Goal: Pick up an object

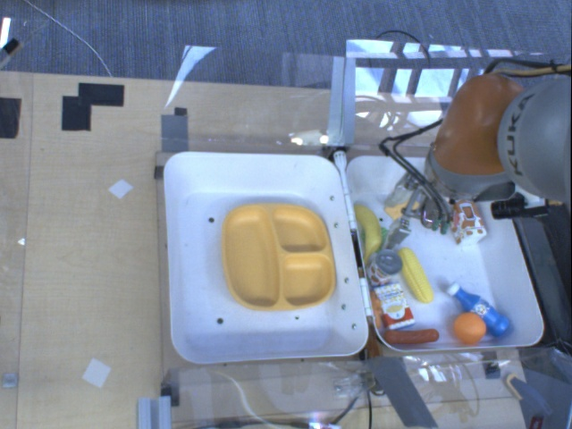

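Reaching: arm (500, 141) in from the right, bent low over the right bin (527, 275), likely to work the crowded near-left part of that bin.
Claw (399, 226): hanging just above the cluster by the bin's left wall; open or closed cannot be told, tangled as it looks with wires and metal parts; nothing visibly gripped.
Likely target: hard to name; claw tip nearest the round grey lid (386, 263) and the two yellow pieces beside it.
Banana-like piece (368, 225): lying along the left wall of the right bin, probably pushed there by the crowding.
Corn cob (416, 275): lying flat, just right of the grey lid, pointing toward the near edge.
Red-and-white carton (391, 302): flat under or touching the grey lid; whether the lid belongs to it cannot be told.
Sausage (413, 336): at the near wall, just below the carton.
Orange (468, 328): near corner, touching the blue bottle (479, 307), both resting against the bin's slope.
Small box (468, 222): partly tucked under the arm's wrist, print unreadable.
Left bin (192, 266): carrying only a yellow divided tray (277, 256), well apart from the claw.
Hidden: far right of the right bin covered by the arm's body.
Table (80, 284): pale wood, black marks at far left, meaning unclear.
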Available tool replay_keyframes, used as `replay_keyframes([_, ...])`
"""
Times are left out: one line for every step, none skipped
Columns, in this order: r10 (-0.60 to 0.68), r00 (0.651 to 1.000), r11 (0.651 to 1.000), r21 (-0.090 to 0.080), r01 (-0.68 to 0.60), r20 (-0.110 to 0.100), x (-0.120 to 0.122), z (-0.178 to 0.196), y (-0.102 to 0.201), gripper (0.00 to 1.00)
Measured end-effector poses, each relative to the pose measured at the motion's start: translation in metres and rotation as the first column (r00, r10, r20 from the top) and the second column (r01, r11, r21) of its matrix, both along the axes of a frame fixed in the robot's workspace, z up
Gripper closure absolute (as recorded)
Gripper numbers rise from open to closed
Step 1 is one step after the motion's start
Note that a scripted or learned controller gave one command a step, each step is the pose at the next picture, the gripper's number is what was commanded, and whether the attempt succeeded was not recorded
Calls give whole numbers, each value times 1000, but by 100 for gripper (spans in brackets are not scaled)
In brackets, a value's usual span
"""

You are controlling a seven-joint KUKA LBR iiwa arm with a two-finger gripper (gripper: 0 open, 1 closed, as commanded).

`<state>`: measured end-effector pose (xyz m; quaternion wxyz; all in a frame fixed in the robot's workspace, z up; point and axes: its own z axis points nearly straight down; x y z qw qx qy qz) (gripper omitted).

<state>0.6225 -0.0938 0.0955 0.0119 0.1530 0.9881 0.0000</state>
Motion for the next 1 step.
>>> replay_keyframes([-282,960,959,8,282,1,-14,-1,-6,0])
